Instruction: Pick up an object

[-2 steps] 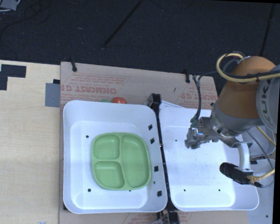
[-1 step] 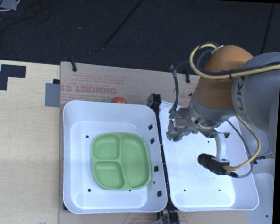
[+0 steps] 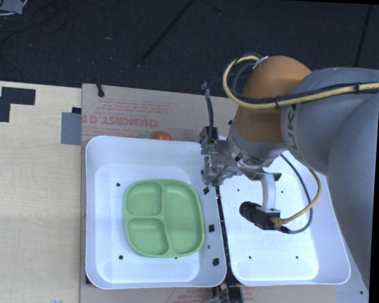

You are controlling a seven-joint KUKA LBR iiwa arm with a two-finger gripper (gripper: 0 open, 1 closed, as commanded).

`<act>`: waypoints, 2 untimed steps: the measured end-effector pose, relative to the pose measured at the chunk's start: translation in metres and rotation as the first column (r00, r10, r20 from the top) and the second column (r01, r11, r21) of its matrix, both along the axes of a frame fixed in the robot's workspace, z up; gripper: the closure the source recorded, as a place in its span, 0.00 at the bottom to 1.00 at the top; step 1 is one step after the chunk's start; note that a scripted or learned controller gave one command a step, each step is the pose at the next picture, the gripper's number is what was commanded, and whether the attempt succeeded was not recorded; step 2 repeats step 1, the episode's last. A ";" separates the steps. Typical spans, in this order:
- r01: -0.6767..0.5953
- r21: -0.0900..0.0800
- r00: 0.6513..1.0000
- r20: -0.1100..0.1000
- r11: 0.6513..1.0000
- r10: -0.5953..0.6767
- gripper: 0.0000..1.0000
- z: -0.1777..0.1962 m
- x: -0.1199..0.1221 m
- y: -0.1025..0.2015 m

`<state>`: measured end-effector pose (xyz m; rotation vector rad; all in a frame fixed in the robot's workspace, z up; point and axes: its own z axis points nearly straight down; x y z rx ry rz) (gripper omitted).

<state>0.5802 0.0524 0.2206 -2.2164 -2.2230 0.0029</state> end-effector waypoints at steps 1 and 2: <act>-0.001 0.001 1.000 0.003 1.000 0.001 1.00 0.013 0.025 0.050; -0.001 0.001 1.000 0.003 1.000 0.001 1.00 0.013 0.025 0.050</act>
